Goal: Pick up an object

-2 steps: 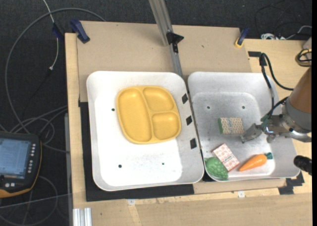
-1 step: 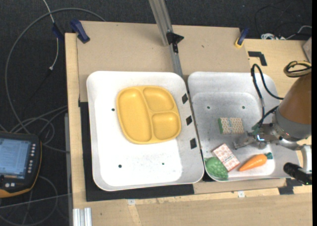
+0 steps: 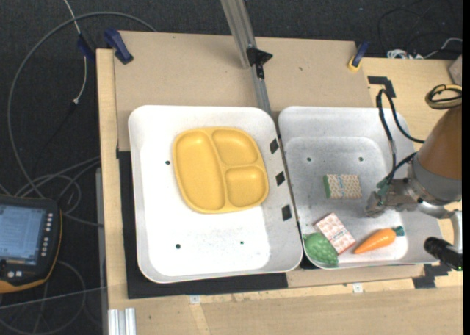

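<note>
I hover my gripper (image 3: 376, 203) low in the right bin (image 3: 330, 124), between the sponge (image 3: 343, 186) and the carrot (image 3: 377, 239).

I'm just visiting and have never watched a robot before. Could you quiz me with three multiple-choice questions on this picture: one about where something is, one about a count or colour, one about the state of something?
1. Where does the yellow tray lie?
A. In the left bin
B. In the right bin
C. On the floor

2. How many loose things lie in the right bin?
A. One
B. Four
C. Seven

3. How does the carrot stand to the gripper?
A. Lifted between its fingers
B. Lying on the bin floor, apart from it
C. Resting on the yellow tray

Answers: 1 A, it sits on the left bin. 2 B: the patterned pad, the small box, the green toy and the carrot. 3 B, it lies below the gripper with bare floor between.
</note>
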Robot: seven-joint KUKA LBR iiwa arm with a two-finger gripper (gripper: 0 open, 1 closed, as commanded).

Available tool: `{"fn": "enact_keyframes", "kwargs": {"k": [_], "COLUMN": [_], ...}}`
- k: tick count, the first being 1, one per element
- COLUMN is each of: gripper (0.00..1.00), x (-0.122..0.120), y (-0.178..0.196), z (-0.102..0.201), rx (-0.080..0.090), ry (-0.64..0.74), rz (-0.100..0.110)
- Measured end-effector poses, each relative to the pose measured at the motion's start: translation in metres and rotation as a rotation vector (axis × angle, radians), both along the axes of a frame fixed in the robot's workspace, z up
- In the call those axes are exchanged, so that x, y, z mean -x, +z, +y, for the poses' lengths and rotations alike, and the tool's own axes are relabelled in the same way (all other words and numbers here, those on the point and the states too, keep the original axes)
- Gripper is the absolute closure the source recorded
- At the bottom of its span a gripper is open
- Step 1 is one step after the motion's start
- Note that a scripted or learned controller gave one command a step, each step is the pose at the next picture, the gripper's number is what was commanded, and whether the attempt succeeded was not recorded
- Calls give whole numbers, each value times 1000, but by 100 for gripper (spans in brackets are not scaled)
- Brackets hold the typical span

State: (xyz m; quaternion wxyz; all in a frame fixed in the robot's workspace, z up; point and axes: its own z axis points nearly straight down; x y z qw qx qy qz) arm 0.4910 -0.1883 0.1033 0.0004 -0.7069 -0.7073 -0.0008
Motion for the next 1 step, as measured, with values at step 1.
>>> {"fn": "enact_keyframes", "kwargs": {"k": [1], "gripper": [100], "x": [3], "y": [63], "z": [-1], "rx": [4], "ry": [1], "rz": [-6]}}
